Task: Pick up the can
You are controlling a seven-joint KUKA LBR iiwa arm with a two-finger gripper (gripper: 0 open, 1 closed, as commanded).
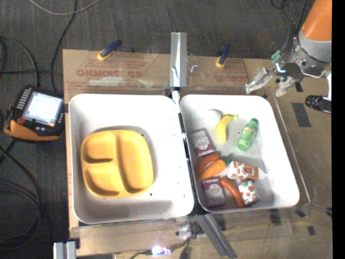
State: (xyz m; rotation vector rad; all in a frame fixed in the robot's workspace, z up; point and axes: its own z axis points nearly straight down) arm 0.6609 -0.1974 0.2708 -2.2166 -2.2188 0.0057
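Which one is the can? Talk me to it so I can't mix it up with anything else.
Start at the right bin and go to its near right corner. The can lies there, just right of the red sausage and below the small carton. It is a short cylinder with a red and white label, the only round tin there.

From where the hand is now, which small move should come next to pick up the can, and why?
Probably swing the hand down-left, toward the can. The hand hangs open outside the right bin's top right corner, while the can lies near the bottom edge beside the sausage.
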